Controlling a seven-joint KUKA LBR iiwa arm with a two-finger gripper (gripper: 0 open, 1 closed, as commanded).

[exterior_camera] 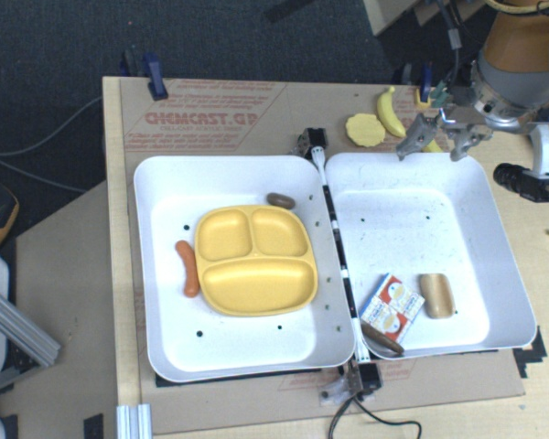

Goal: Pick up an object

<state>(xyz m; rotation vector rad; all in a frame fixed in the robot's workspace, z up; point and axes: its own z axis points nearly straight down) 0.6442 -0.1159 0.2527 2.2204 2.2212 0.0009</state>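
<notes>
Two shallow white bins sit side by side on a brown bench; items are listed largest to smallest.

- Left bin (156, 273): holds the yellow compartment tray, a sausage and a small dark item.
- Right bin (494, 218): holds three candidate objects, all grouped in its near corner by the divider; the far half is bare.
- Arm (522, 35): grey with an orange band, reaching in from the right above the far rim of the right bin.
- Yellow tray (254, 260): three compartments, lying flat in the middle of the left bin.
- Gripper (439, 140): poised over the far edge of the right bin, its two fingers spread apart with nothing between them. It is well apart from every object in that bin.
- Carton (392, 307): red and white, lying flat, just beside the bread roll.
- Sausage (188, 268): orange, lying just beside the tray's left edge.
- Banana (391, 112): outside the bins on the bench, near a yellow round piece (365, 130).
- Bread roll (436, 295): brown, near the bin's front wall.
- Dark brown piece (382, 339): at the bin's near rim, touching or tucked under the carton.
- Dark oval item (280, 201): just beyond the tray's far edge.

Risks, as judged: a straight descent from here would likely strike the rim or close on bare floor. Among the clustered objects, the fingers could nudge a neighbour, and the flat carton may slip out of a pinch.
</notes>
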